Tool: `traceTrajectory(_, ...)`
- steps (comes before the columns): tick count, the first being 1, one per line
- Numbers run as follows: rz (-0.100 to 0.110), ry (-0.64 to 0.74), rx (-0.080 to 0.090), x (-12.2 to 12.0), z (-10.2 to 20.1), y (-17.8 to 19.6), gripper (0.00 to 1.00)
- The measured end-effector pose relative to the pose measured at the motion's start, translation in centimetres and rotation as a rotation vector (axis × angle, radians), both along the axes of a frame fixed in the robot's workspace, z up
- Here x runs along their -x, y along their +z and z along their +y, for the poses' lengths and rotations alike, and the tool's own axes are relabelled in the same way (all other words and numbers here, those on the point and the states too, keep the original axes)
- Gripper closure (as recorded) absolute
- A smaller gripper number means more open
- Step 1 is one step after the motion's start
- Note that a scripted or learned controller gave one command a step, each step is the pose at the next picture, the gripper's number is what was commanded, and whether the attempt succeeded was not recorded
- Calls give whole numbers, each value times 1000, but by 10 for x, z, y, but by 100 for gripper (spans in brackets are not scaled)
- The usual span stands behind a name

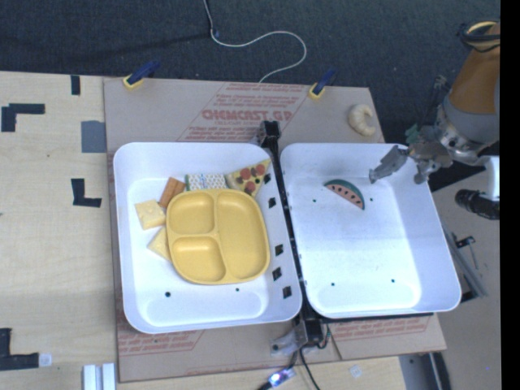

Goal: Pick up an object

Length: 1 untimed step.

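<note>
1. Plainly, the melon slice (345, 193) lies flat in the right bin (406, 291), near its far wall, alone there.
2. It looks light, thin and stiff, probably a toy; flat as it lies, a pinch across its narrow width seems best.
3. The gripper (398, 165) hovers at the bin's far right rim, just beside the slice; whether it is wide or narrow I cannot tell.
4. Nothing crowds the slice.
5. The left bin (134, 299) holds a yellow tray (218, 236) and toy foods (162, 205), well apart.

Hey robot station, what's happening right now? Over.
Gripper at right bin's upper right edge, holding nothing. Watermelon slice lies just left of it. Nothing between them.
</note>
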<state>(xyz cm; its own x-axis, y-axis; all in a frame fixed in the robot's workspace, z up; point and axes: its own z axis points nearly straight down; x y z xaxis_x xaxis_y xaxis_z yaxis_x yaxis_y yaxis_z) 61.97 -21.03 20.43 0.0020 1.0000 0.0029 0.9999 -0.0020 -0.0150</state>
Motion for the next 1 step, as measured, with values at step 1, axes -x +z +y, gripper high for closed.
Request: traceTrajectory(1,-14,3,3,-3,0,9,0)
